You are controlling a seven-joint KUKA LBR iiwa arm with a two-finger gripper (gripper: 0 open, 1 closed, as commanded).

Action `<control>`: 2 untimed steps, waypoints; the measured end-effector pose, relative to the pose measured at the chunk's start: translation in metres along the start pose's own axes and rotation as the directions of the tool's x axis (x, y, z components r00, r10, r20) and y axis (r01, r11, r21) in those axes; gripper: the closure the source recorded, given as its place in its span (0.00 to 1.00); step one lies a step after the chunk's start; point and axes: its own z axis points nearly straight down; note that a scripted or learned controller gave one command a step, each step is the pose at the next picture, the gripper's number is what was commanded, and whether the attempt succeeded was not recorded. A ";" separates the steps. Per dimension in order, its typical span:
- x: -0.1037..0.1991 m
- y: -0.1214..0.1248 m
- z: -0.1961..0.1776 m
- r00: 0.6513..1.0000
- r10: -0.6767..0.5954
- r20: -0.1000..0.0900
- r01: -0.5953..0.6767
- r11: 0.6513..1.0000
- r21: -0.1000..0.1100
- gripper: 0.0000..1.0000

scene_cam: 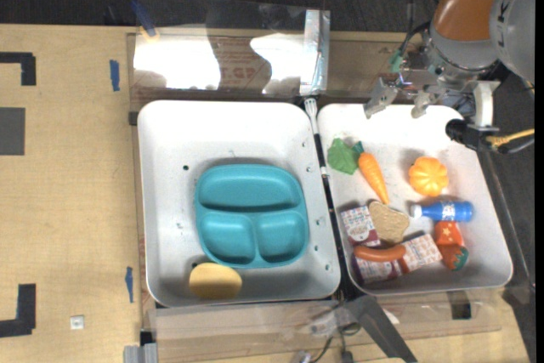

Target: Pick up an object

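the grey arm with its glossy orange band (476,4) enters at the upper right of the frame, and its metal two-finger gripper (399,102) hangs over the far rim of the right-hand shallow white plastic bin (497,221). its two slim fingers are spread wide apart with nothing between them.

in that bin, near the upper left, lies a smooth orange toy carrot with a crinkled green leafy top (361,164), tapering toward the lower right. to its right sits a round, ribbed orange toy pumpkin (427,175), apart from the carrot. just below the pumpkin a blue and white cylindrical bottle (442,212) lies on its side. under the bottle, at the lower right, sits a small red toy pepper with a green stem (451,248). a tan, flat slice of toy bread (388,222) leans over a red and white printed packet (360,224); below them a glossy red toy sausage (380,252) rests across another printed red and white packet (408,259).

the left-hand white bin (161,140) holds a teal plastic tray with three rounded compartments (251,212), and a pale yellow, smooth oval piece (215,278) sits just beside the tray's lower left corner. both bins rest on a tan wooden desk (59,183), with a clear shiny plastic sheet (229,55) at the upper middle of the frame.
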 end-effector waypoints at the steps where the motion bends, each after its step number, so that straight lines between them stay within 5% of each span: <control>1: -0.005 -0.032 0.118 1.000 -0.002 0.001 0.002 1.000 -0.005 0.00; 2: -0.005 -0.031 0.107 1.000 0.001 -0.001 -0.001 1.000 -0.008 1.00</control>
